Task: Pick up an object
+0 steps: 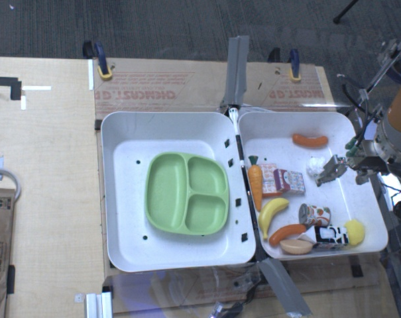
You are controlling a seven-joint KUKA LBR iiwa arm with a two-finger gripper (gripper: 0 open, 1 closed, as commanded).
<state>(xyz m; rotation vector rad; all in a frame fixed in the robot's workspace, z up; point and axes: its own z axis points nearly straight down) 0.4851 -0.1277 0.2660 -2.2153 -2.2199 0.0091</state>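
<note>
1. The grey arm enters from 3 o'clock, its jaws hanging over the right bin; they look parted, with nothing between the fingers.
2. Just at 9 o'clock of the jaws lies a small pale object, too blurred to name.
3. A sausage rests toward the bin's 12 o'clock side, well apart from the rest.
4. Along the bin's 9 o'clock wall stands a carrot, touching a pink carton; a banana curves just below.
5. Near 6 o'clock cluster a small can, a second sausage, and a lemon.
6. The left bin on the worktop holds a green divided plate at its centre.
</note>
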